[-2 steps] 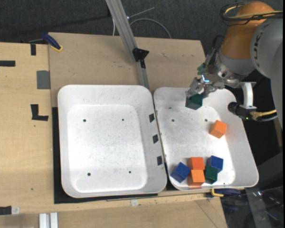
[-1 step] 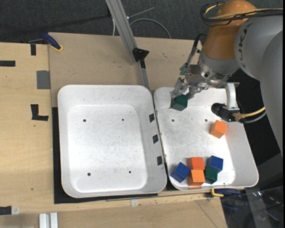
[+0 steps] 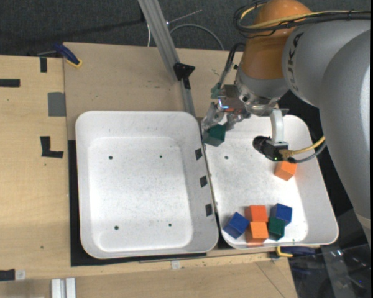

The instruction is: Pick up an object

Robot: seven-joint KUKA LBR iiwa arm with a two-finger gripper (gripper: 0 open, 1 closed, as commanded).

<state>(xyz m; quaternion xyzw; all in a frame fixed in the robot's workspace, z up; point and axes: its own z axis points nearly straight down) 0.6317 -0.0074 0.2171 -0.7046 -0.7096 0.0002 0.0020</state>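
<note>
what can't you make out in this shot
- Pincer: its small dark fingers blur against the green block; grip unclear in the camera view.
- Right bin: far end hidden under the arm.
- Blocks at the near end: bunched together, a dark green one partly covered.

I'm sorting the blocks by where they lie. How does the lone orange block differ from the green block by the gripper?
The lone orange block lies apart in the right bin; the green block sits at that bin's left edge, right under the gripper. Orange is bright; green is dark. Both look like small cubes.
</note>
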